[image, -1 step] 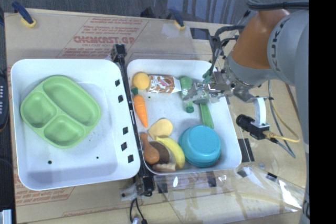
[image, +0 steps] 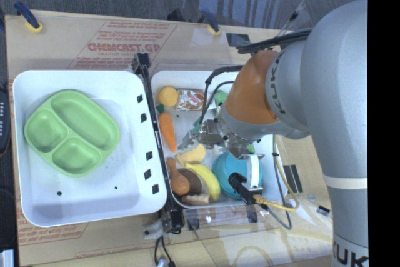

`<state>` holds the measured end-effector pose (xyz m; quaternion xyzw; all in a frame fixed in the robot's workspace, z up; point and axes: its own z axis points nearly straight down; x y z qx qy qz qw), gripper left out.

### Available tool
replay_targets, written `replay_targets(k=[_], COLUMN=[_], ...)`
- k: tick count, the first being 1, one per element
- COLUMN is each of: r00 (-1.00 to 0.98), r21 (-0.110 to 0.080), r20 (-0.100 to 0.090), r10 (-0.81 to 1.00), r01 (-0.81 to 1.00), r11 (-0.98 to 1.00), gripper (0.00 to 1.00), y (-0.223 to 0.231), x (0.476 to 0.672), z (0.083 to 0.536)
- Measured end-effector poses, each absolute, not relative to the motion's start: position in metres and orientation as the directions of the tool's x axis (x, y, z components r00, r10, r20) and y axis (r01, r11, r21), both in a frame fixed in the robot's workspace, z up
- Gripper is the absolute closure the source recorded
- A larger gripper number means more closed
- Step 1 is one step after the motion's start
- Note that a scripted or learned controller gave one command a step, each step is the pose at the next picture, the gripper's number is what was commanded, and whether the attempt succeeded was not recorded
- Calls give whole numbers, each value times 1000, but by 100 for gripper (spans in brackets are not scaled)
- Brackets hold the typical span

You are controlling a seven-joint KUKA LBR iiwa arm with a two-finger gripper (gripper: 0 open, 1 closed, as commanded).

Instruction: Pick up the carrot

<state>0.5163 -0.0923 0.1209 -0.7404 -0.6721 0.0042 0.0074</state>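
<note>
From the camera view, the carrot (image: 167,132) is lying lengthwise along the left wall of the right bin (image: 164,80), just inside the divider, its orange body tapering and smooth like moulded plastic; that snug spot against the wall is probably leaving little room for a finger on its far side. The claw (image: 199,132) is hanging over the bin's middle, near the carrot but apart from it, and the grey wrist with its orange band is covering so much of it that I cannot tell how it is set; nothing is showing as gripped. Around the carrot, toy foods are crowding together: a round yellow lemon (image: 167,95) is sitting just above its top end, a curved banana (image: 209,178) and a brown potato-like piece (image: 180,184) are piling below it, and a glossy blue bowl (image: 226,177) is resting beside them under the arm. In the left bin (image: 19,153), a matte green divided plate (image: 72,132) is lying flat, well apart from the work; both bins are resting on a cardboard-covered tabletop (image: 75,28).
</note>
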Motion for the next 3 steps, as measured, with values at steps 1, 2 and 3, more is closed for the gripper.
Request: replay_targets(k=[1, 2, 3], r00=[336, 153, 208], r21=[-9, -5, 3], r20=[-3, -5, 2], r10=[942, 988, 978], r01=[942, 988, 978], r11=[-336, -153, -208], gripper=[0, 0, 0], y=[-94, -93, -47], x=[569, 602, 659], z=[91, 93, 198])
